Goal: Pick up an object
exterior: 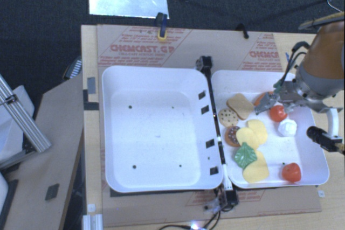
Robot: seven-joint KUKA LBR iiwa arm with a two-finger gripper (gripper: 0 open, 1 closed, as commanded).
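Lower right of frame, nearest the camera: right-hand shallow white plastic bin (321,176) holds a scatter of small toy foods. A red round plastic tomato (291,172) sits alone near the bin's bottom right corner. Left of it, a pale yellow lumpy piece (255,171) with a green leaf-shaped piece (246,155) lying on top. Above these, another yellow piece (255,133), a dark-ringed round biscuit (232,136) and a chocolate-chip cookie (228,116). A white rounded lump (287,127) lies mid-bin on the right.

Further up: a second red tomato-like ball (277,113) sits just beside the tip of the two-finger gripper (271,104). Tan bread-shaped piece (240,105) to its left; an orange piece behind is partly covered by the gripper.

Claw state: cannot tell. Nothing visibly gripped.

Judgement: the ball by the gripper is the likely target. Probably light, hard, smooth, prone to roll or squirt out; best pinched across its widest middle.

Left-hand white bin (156,81) fills centre frame. Grey arm with orange band (323,59) is cut off at the right edge.
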